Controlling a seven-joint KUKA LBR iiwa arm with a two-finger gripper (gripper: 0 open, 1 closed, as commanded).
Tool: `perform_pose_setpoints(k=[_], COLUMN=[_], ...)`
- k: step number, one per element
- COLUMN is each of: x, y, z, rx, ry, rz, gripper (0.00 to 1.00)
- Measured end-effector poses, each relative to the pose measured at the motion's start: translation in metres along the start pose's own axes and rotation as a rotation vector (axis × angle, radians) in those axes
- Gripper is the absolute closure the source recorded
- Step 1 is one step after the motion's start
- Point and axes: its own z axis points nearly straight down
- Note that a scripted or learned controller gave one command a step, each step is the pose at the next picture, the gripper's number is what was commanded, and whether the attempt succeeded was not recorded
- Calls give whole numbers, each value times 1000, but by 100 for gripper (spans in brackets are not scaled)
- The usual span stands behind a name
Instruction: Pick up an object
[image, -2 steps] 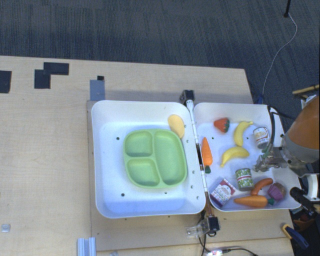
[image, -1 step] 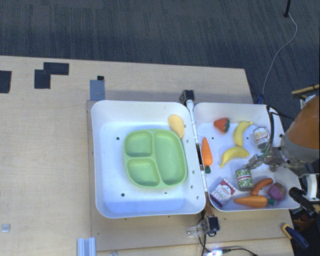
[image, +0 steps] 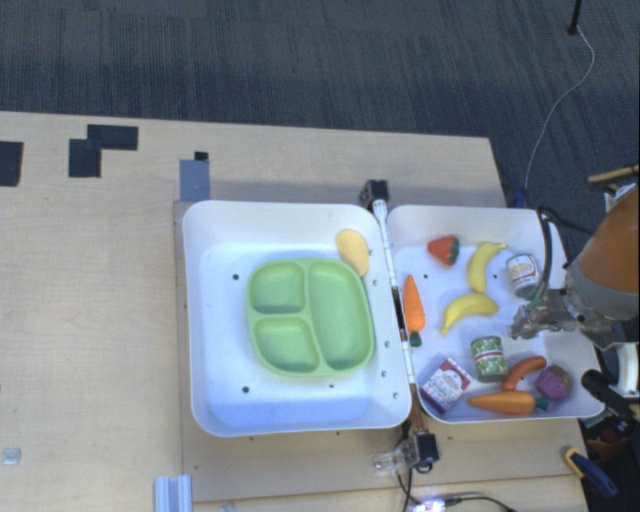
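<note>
Still, nothing's picked: your gripper (image: 528, 322) hangs over the right bin (image: 560, 415) near a banana (image: 468, 309); its opening is unreadable.

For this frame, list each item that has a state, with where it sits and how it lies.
green tray: flat in left bin, compartments hold nothing.
lemon: left bin, beside tray's corner.
upper carrot: right bin, by the divider.
two bananas: lying loose, right bin.
green can: upright.
claw: over right bin, nothing visibly held.
</note>
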Motion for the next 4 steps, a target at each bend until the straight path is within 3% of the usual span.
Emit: perform_pose_setpoints(k=[1, 2, 3, 4], x=[0, 1, 1, 51], y=[0, 2, 1, -30], z=[0, -11, -11, 11], rx=[0, -3, -3, 3], ry=[0, 0, 0, 0], rz=[0, -2, -2, 2], gripper=[0, 100, 0, 0])
